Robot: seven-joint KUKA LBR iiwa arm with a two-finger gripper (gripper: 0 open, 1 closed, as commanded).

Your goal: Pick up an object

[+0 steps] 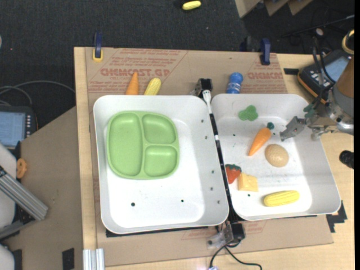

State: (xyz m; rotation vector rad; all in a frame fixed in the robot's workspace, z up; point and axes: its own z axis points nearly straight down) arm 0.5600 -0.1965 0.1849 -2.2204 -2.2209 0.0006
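Observation:
The right bin (pixel 315 167) holds an orange carrot (pixel 259 141), a beige egg-shaped piece (pixel 277 155), a green leafy toy (pixel 247 113), a red piece (pixel 232 173), a yellow cheese wedge (pixel 247 182) and a yellow corn cob (pixel 281 198). My gripper (pixel 293 128) reaches in from the right over the bin's upper right part. It sits just right of the carrot's top and above the egg-shaped piece, with nothing visibly held.
The left bin (pixel 169 207) holds a green divided plate (pixel 143 145). Behind the bins on the bench lie a small carrot (pixel 132 84), a yellow corn piece (pixel 152 86), a black clip (pixel 203 86) and a blue bottle (pixel 235 83).

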